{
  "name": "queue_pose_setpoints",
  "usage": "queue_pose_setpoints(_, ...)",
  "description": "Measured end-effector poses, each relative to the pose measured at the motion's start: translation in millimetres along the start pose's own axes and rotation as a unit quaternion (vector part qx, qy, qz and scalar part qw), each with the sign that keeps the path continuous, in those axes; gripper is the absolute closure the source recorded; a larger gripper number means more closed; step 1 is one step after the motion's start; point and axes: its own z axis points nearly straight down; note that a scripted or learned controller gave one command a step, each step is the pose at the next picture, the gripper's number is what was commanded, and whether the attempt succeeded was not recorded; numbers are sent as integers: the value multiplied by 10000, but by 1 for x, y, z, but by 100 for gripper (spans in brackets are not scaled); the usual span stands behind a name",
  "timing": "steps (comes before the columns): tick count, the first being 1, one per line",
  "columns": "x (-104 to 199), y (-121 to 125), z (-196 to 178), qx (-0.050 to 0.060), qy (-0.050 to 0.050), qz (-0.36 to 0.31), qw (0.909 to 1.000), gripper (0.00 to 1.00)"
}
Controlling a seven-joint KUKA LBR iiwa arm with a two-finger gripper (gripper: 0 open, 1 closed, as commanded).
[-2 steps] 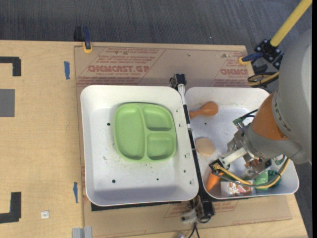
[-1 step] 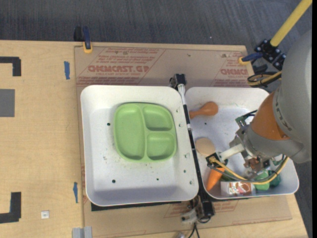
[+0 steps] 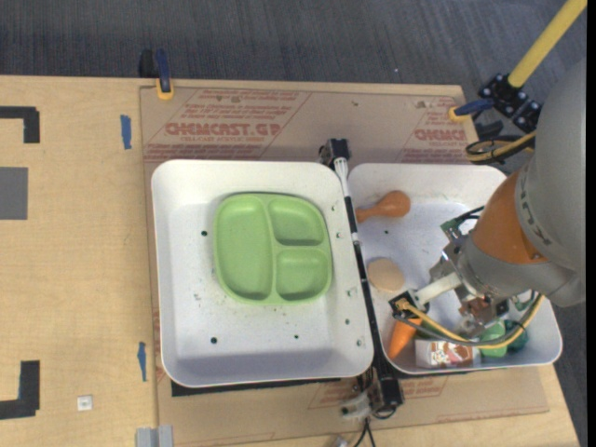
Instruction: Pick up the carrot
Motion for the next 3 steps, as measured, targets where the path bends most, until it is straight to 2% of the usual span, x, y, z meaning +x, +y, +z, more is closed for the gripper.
queue_pose_setpoints(1, 1, 2, 0, -53, 28, 651, 9979, 0)
queue_pose_setpoints(3, 2, 2, 0, -35, 5, 579, 9983, 0)
